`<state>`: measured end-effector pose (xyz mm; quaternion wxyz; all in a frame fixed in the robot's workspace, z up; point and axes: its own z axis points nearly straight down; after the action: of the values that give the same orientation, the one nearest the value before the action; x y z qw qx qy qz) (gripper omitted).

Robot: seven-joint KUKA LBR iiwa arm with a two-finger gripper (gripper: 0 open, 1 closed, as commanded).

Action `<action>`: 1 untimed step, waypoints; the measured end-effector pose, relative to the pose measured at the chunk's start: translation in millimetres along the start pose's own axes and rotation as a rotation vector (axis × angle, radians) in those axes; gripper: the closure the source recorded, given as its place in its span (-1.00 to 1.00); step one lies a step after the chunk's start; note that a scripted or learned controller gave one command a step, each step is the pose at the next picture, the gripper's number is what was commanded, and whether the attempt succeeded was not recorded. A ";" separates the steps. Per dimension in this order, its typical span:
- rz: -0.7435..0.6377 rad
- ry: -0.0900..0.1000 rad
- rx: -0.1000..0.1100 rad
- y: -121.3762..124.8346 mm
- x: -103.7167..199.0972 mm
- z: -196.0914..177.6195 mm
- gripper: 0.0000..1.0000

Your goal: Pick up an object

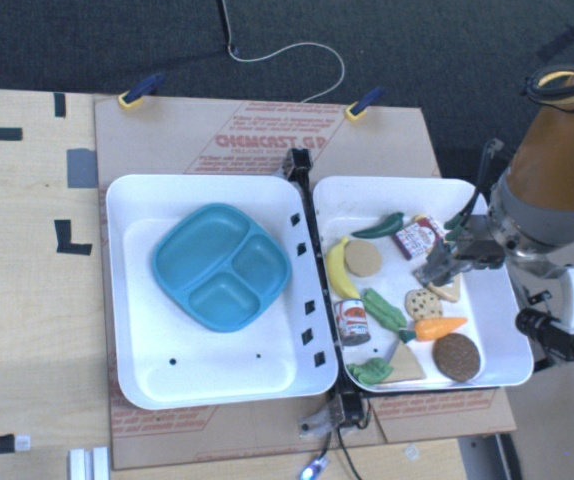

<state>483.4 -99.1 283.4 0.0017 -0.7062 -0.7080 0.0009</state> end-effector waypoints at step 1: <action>-0.005 0.001 0.003 -0.3 73.6 48.8 1.00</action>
<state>482.7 -25.4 234.7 0.0033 -0.7044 -0.7098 0.0015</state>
